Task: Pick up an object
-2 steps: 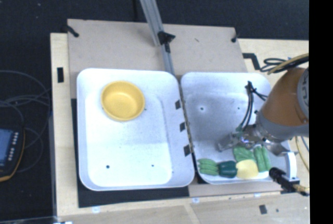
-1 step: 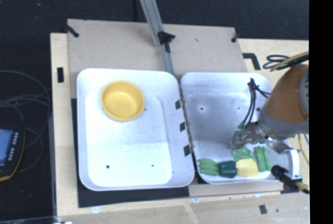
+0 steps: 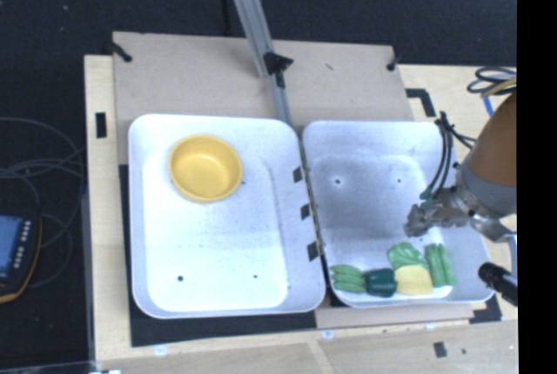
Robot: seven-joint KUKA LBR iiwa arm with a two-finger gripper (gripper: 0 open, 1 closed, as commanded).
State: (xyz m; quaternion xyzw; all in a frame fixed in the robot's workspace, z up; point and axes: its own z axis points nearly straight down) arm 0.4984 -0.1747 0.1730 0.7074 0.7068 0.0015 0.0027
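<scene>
Crowded against the near wall of the right bin (image 3: 365, 146), a row of small toys sits tight together: a green pod-shaped piece (image 3: 347, 277), a dark green block (image 3: 379, 282), a yellow block (image 3: 413, 280), a leafy green lump (image 3: 404, 256) and a ribbed green vegetable (image 3: 438, 264). All look like smooth moulded plastic. The gripper (image 3: 428, 217) hovers just above that cluster; whether it is released or clenched cannot be told from this slant, and nothing is seen in its grasp. Packed this closely, a descent could wedge on two pieces at once, or jam against the wall. The left bin (image 3: 148, 216) holds a round, glossy yellow bowl (image 3: 205, 168), well apart.
</scene>
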